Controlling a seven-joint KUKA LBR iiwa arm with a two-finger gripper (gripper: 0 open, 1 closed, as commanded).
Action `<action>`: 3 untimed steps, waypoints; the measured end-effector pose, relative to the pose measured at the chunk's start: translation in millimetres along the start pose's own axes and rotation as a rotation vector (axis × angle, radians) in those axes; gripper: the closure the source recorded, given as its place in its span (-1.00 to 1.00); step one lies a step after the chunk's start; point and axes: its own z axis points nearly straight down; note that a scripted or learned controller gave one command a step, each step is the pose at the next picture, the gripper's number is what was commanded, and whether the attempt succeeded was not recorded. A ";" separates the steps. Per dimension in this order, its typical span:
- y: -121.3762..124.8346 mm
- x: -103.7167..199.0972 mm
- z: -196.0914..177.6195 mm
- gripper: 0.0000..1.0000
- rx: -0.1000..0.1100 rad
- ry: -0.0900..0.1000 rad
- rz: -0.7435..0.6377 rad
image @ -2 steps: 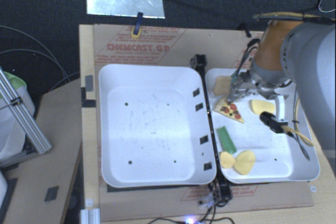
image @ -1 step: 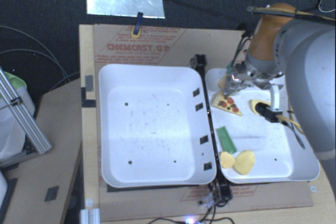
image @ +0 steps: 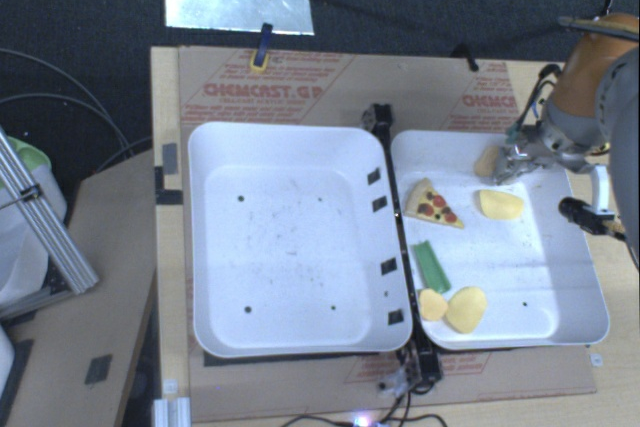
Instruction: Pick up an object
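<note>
gripper low in the right bin's upper corner, grasp unconfirmed

you have the gripper (image: 512,158) down at the upper right of the frame, over the far end of the right bin (image: 575,315). it sits touching or just beside a small tan piece (image: 487,162) near the bin's top wall. you cannot tell from this slant whether it is released or clenched, so do not count anything as held.

the candidates all lie in that right bin: the tan piece at the gripper, a pale yellow piece (image: 500,205) just below it, a pizza slice (image: 433,204) toward the divider, a green stick (image: 431,265) lower down, and two yellow pieces, one small (image: 432,304) and one larger (image: 466,309), near the bottom. the left bin (image: 205,245) is bare white floor with a few specks.

what could go wrong, as a judgement: the tan piece lies close to the wall, so a closing grip may catch the rim or nudge the piece against it instead of bracketing it. the piece looks small and rounded, so it may squirt sideways. a lift from here could well come up with nothing. the cable near the wrist also hangs near the bin's right edge and could drag.
</note>
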 end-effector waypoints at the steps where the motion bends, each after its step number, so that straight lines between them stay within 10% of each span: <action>1: 2.8 6.5 -11.7 1.00 -0.005 -0.002 -0.012; 2: -34.4 19.0 -0.5 1.00 -0.011 0.000 -0.007; 3: -32.9 18.7 -1.1 -1.00 -0.012 -0.001 -0.009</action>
